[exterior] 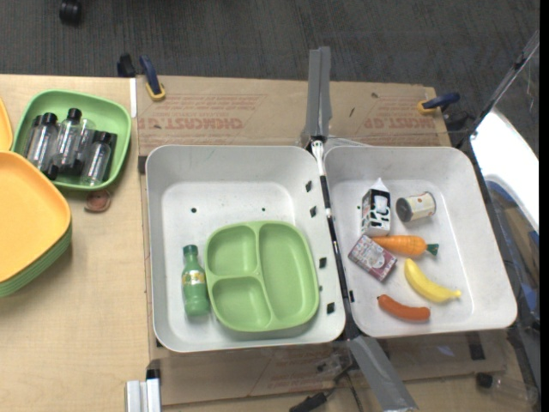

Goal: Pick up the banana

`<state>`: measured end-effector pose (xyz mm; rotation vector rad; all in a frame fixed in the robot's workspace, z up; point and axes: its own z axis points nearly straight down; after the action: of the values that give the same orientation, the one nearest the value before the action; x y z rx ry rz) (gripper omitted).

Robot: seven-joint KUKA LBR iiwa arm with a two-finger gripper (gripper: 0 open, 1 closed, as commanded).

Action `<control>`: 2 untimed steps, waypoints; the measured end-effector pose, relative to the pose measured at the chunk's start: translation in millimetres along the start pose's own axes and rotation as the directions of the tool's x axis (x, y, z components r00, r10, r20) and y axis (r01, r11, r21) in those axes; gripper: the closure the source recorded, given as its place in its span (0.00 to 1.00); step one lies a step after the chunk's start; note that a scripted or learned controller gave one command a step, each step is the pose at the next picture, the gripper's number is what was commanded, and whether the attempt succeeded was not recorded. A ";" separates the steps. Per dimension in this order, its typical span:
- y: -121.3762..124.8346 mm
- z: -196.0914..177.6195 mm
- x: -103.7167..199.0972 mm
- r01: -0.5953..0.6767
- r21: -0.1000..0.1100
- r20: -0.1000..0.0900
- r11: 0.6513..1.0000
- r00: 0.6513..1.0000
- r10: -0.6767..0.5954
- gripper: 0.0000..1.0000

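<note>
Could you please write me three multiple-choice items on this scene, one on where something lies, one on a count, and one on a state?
1. Where does the banana lie?
A. In the right bin
B. In the left bin
C. On the orange plates

2. How many compartments has the green tray?
A. Two
B. Three
C. Five

3. How does the green bottle rest?
A. Standing in the tray
B. Hanging over the bin's rim
C. Lying on the left bin's floor beside the tray

Answers: 1 A, it lies below the carrot in the right bin; 2 B, two small and one long; 3 C, it lies left of the tray.
</note>
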<state>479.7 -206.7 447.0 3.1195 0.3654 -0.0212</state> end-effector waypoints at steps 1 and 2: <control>27.0 79.7 47.1 0.357 -0.002 -0.007 0.934 0.934 -0.357 1.00; 52.9 115.1 158.0 0.173 -0.002 -0.009 0.985 0.985 -0.173 1.00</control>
<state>644.1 -221.9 329.8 3.0771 0.6353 -0.0074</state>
